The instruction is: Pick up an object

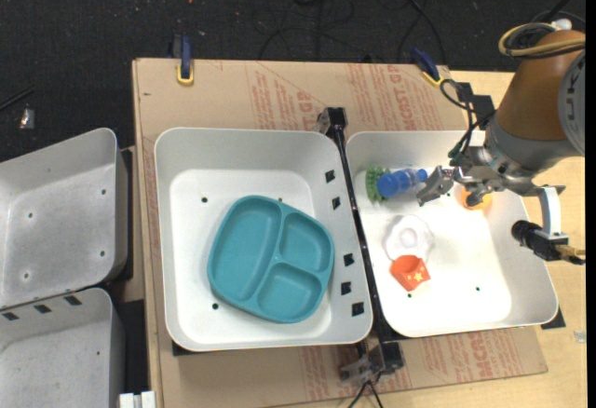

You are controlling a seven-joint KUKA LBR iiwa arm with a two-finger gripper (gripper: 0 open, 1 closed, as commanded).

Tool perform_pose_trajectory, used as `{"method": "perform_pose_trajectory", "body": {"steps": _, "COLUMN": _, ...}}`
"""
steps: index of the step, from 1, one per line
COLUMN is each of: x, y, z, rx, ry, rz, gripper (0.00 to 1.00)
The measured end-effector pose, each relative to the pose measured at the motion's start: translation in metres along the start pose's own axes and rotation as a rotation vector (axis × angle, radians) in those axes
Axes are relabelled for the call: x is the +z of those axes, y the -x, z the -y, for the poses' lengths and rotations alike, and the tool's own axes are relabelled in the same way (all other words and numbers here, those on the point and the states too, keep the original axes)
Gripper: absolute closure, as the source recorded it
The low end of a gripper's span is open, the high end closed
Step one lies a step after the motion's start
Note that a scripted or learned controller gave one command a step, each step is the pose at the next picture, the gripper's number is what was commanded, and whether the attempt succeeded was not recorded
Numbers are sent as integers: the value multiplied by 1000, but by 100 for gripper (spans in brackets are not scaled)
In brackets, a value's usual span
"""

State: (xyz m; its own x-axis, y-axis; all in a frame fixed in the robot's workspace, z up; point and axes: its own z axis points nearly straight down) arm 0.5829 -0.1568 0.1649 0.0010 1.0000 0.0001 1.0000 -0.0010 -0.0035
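Pincer [445, 184] at the right of the frame, over the upper part of the right bin [521, 304]; I see its two fingers [430, 190] spread apart, with nothing between them. Just left of the fingertips lies a blue bottle-like object [402, 181] with a green ribbed end [374, 184], near the bin's upper left corner. A small orange object [476, 199] sits just right of the pincer, partly under the wrist. Lower, at mid-bin, I note a white round piece [408, 236] touching an orange-red block [410, 272]. The left bin [186, 210] holds a teal divided plate [270, 257].
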Motion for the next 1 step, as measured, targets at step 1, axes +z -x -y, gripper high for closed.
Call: {"method": "perform_pose_trajectory", "body": {"steps": 1, "x": 63, "y": 2, "z": -3, "rx": 0, "ry": -2, "rz": -1, "gripper": 0}}
